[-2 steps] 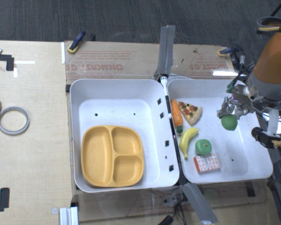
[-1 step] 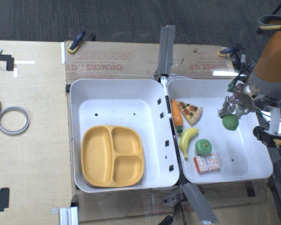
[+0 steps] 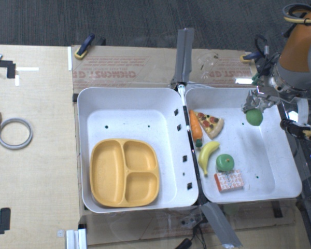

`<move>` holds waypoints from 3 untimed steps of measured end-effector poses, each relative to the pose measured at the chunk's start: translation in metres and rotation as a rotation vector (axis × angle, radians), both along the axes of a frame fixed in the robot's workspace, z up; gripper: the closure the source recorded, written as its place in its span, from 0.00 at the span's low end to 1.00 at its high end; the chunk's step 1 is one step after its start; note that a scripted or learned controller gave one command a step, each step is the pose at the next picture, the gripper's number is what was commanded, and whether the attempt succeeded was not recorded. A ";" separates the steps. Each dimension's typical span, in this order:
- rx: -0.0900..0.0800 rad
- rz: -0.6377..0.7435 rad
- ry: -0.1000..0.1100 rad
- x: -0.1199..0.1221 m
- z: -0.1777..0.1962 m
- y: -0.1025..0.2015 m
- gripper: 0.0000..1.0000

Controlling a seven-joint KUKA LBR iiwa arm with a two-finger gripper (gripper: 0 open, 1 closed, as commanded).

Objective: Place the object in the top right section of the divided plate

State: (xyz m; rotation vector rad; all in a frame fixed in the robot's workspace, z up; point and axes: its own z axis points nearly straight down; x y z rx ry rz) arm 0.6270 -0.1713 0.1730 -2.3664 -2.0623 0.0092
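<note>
Dark grey carpet runs behind a pale wooden counter (image 3: 36,139), on which a sheet of brown cardboard (image 3: 124,69) lies under two shallow white bins set side by side. Using the divided plate (image 3: 125,171) as the landmark: this yellow plate, with one long section and two smaller ones, lies in the left bin (image 3: 129,110), toward that bin's near edge. A grey dividing rail (image 3: 184,61) runs between the bins, to the right of the plate and beyond it. The right bin (image 3: 269,160), right of the plate, bears several toy foods: an orange carrot (image 3: 196,126) and a pizza slice (image 3: 211,124) up and to the right of the plate, a yellow banana (image 3: 207,155) just right of the plate across the bin walls, a green apple (image 3: 225,163) beyond the banana, and a small red-patterned box (image 3: 228,181) nearest the front edge. Far right of the plate and higher in the view, the gripper (image 3: 255,110) hangs over the right bin's far corner, with a round green object (image 3: 254,117) at its tip; whether the jaws are clenched on it or released I cannot tell. To the left of the plate, on the bare counter, lies a ring of grey tape (image 3: 13,133). A blue clamp (image 3: 85,45) sits at the cardboard's far edge, up and left of the plate.
</note>
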 end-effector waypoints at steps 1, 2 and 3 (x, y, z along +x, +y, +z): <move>-0.002 0.004 0.005 0.000 0.006 0.000 1.00; -0.004 0.008 0.011 0.001 0.011 0.000 1.00; -0.006 0.012 0.016 0.001 0.016 0.000 1.00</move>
